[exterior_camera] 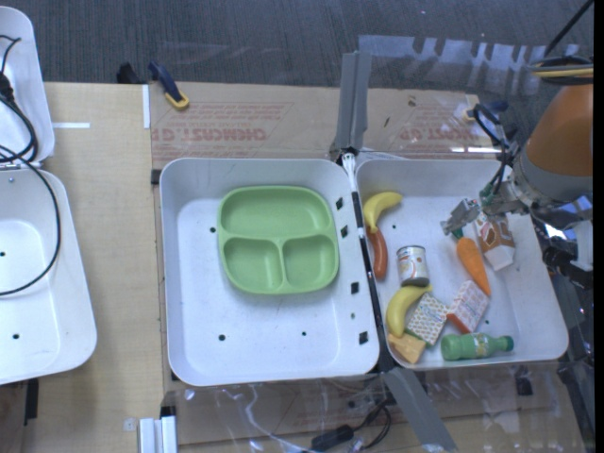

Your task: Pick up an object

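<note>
My gripper (461, 217) hangs low over the upper middle of the right bin (427, 183), below the arm's orange band (566, 130). It is just left of a small white and brown carton (494, 238) and above an orange carrot (473, 265). Nothing is visibly held. Also in this bin are a banana (379, 206), a red sausage (378, 254), a small can (411, 264), a second banana (403, 307), a cracker pack (427, 319), a red and white packet (467, 306), a green bottle (477, 346) and a cheese wedge (407, 348).
The left bin (189, 281) holds a green divided plate (278, 239). A divider wall (360, 253) separates the two bins. Cardboard lies behind the bins, with a blue and yellow tool (168, 85) on it. A white tray with a black cable (28, 243) sits far left.
</note>
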Controlling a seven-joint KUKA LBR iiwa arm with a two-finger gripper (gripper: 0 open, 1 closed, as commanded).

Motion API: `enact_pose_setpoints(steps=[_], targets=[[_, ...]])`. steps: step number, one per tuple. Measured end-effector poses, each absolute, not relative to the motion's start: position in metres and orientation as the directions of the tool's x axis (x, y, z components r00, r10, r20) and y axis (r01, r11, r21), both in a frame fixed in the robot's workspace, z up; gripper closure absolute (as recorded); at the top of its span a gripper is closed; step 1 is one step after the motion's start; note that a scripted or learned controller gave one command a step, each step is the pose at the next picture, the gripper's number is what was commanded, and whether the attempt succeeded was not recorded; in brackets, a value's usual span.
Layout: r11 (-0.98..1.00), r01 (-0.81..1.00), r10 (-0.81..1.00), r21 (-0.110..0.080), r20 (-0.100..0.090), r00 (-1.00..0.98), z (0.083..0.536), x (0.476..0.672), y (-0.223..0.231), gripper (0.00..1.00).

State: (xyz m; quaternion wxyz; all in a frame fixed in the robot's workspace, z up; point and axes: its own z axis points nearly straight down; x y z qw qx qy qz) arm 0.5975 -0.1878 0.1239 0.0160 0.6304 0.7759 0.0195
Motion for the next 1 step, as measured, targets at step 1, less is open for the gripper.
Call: enact_pose_setpoints(steps=[1], targets=[[0.213, 0.977, 0.977, 0.0, -0.001, -0.213, 0.1612, 0.6073, -0.1915, 0.0]])
